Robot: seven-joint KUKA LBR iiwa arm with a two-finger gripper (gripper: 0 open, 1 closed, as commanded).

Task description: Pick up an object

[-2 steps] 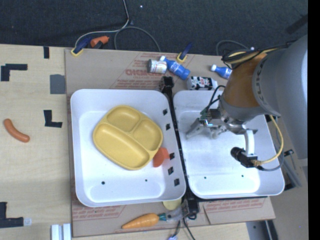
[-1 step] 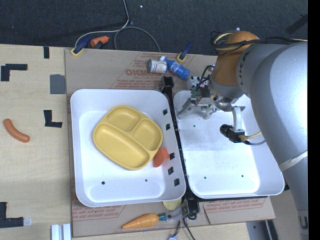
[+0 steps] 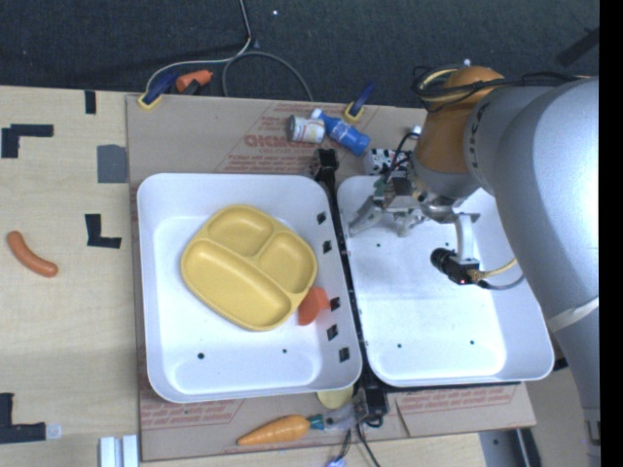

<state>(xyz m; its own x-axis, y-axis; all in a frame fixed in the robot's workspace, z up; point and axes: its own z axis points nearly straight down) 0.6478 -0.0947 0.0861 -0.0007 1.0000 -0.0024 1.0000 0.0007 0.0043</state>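
The gripper hangs over the right bin, nowhere near the yellow plate. Its grip, I cannot tell.

The arm is a broad, smooth grey casing with rounded edges. An orange band rings it above the wrist, nearest the right bin's far rim. Thin cables loop beside the band, and metal wrist hardware sits below it.
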